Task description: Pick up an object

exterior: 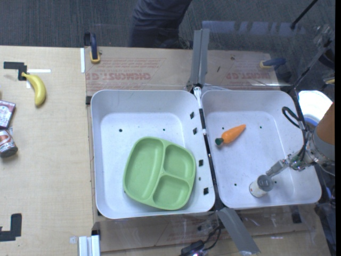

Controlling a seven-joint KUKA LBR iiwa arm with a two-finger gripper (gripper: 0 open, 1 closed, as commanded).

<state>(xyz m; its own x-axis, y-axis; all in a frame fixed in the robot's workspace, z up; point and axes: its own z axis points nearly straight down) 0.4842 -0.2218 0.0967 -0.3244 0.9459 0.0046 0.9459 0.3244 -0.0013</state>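
An orange toy carrot (pixel 233 134) with a green stem end lies in the right bin (pixel 298 199), near its middle left. My gripper (pixel 260 186) is low in that same bin, near the front wall and well in front of and to the right of the carrot, apart from it. Its tip shows as a pale round shape against the bin floor. The arm reaches in from the right edge. A green divided plate (pixel 160 172) lies flat in the left bin (pixel 106 116).
A banana (pixel 37 88) and small packaged items (pixel 6 129) lie on the wooden bench left of the bins. A metal divider post (pixel 200 57) stands behind where the bins meet. A black cable (pixel 292 116) loops over the right bin's far right corner.
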